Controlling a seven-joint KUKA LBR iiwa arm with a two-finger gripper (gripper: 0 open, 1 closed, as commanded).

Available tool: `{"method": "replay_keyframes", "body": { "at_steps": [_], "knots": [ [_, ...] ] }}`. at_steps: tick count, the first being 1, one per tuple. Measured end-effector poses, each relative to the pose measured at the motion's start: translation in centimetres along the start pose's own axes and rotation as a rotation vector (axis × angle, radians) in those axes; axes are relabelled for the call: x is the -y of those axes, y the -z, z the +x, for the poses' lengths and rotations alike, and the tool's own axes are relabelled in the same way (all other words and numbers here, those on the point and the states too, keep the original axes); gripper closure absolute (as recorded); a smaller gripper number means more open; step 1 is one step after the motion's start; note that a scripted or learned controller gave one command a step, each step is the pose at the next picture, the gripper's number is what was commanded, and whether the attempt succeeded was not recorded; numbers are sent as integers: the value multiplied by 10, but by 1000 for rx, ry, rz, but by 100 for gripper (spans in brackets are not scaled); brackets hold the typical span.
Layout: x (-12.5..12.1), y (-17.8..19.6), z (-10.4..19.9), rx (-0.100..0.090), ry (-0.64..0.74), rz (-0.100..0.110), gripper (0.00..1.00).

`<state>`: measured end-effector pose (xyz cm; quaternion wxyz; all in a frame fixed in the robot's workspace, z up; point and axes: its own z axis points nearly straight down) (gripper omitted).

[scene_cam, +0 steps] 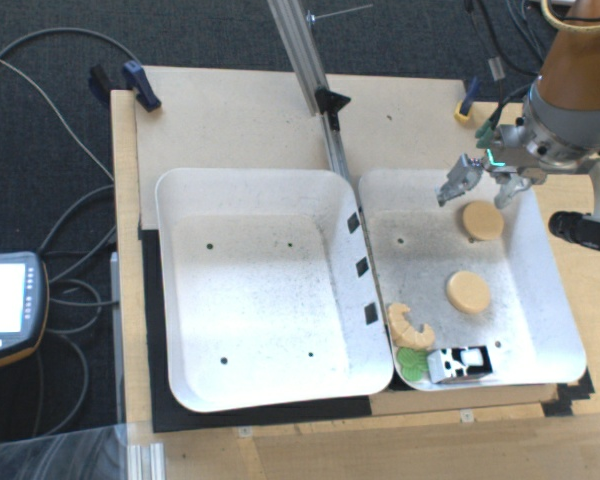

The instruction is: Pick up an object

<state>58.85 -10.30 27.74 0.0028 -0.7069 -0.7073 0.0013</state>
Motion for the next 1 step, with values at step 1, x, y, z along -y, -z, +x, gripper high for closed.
{"method": "replay_keyframes", "body": {
  "at_steps": [1],
  "knots": [
    [0,2,0,1,0,-3,0]
  ]
}}
